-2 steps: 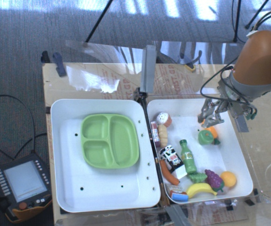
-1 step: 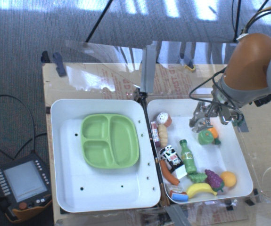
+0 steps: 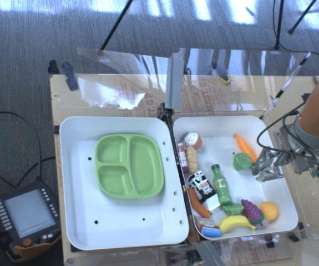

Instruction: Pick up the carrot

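The carrot is a slim orange piece lying at a slant in the upper right part of the right bin. A round green toy touches its lower end. My gripper hangs over the bin's right side, just right of and below the carrot and apart from it. It is open with nothing between its fingers. The grey arm with its cables reaches in from the right edge.
The right bin also holds a green bottle, a banana, purple grapes, an orange, a black-and-white carton, a reddish sausage and several other toys. In the left bin lies a green divided plate.
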Motion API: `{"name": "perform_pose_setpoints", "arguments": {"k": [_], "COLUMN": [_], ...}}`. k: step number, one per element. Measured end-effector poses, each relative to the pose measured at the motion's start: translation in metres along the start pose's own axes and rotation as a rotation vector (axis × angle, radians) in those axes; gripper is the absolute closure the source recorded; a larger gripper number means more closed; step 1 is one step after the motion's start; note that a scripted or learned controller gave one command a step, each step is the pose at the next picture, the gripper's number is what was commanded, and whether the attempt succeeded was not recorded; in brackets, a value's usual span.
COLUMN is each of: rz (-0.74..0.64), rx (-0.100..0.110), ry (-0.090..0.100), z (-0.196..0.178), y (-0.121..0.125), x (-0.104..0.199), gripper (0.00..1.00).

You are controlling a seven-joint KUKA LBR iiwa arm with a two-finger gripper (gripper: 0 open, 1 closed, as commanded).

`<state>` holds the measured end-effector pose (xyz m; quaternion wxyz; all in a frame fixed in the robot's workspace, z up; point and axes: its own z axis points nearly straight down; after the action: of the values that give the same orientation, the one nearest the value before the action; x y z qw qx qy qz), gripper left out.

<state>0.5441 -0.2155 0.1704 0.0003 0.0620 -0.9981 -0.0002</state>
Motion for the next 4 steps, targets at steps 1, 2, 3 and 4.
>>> {"name": "perform_pose_setpoints", "arguments": {"k": [1,2,3,4], "rz": [0.093,0.269,0.433,0.608], "rx": [0.001,0.000,0.001,0.000], "ry": [-0.005,-0.007,-0.008,0.000], "z": [-0.069,-0.148,-0.227,-0.250], "y": [0.025,0.094,0.113,0.146], "x": [0.058,0.049,0.053,-0.008], "gripper": [1.00,1.00,1.00,1.00]}}
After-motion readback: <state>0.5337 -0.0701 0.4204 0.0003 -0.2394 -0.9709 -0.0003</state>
